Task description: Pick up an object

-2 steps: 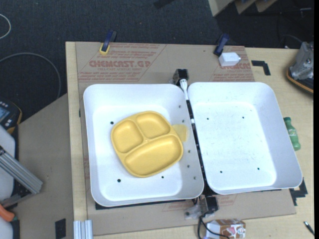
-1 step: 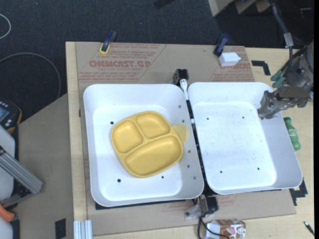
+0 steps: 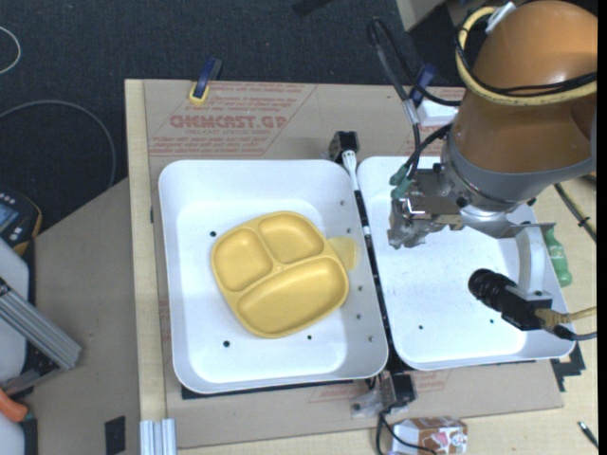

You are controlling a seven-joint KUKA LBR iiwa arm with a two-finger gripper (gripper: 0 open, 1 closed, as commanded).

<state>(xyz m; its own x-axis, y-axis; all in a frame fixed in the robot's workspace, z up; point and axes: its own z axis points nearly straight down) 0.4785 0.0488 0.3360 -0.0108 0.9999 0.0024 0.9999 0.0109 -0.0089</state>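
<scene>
One yellow divided plate [image 3: 280, 282], view-left of the jaws, long axis diagonal; jaws' grip state cannot be told.

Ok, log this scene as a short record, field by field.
left bin: white, shallow
contents: yellow divided plate, three compartments, facing up, near the middle
right bin: white, shallow
gripper: above the right bin's upper left part, close to the wall beside the left bin
plate and gripper: apart, in different bins
green object: at the right bin's right edge, too small to identify
</scene>
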